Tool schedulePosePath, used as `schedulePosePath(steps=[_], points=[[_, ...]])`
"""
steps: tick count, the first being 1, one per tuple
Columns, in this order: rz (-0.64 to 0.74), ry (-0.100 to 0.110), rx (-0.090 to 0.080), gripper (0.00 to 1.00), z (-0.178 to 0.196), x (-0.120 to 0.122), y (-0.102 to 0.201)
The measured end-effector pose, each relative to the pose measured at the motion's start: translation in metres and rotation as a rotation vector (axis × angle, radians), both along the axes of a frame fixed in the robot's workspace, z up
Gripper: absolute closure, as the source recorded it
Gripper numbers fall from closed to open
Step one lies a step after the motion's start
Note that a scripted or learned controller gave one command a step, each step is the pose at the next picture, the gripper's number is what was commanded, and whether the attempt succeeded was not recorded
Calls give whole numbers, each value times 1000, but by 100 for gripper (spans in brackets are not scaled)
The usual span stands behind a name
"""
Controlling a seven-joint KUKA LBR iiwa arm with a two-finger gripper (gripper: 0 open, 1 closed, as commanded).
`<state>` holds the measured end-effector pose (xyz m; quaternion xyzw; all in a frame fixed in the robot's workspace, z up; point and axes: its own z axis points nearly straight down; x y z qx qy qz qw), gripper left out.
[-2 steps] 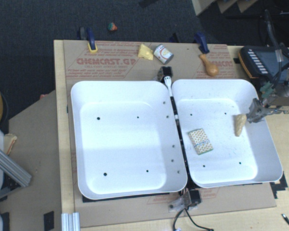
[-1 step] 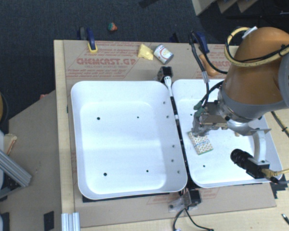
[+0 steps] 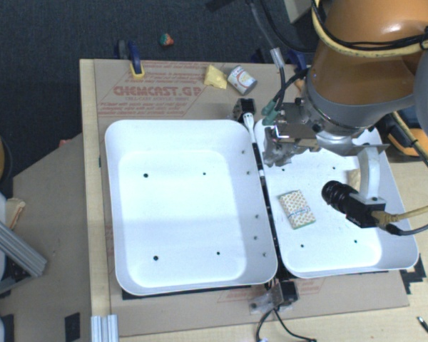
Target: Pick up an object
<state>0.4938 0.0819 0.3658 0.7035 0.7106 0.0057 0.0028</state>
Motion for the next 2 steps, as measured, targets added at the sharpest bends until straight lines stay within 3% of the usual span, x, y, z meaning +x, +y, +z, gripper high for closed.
schedulePosePath(steps=[1,2], points=[[-10,8,-4,100,10,-15,-10],[-4,-4,1,100,133,-14,30]])
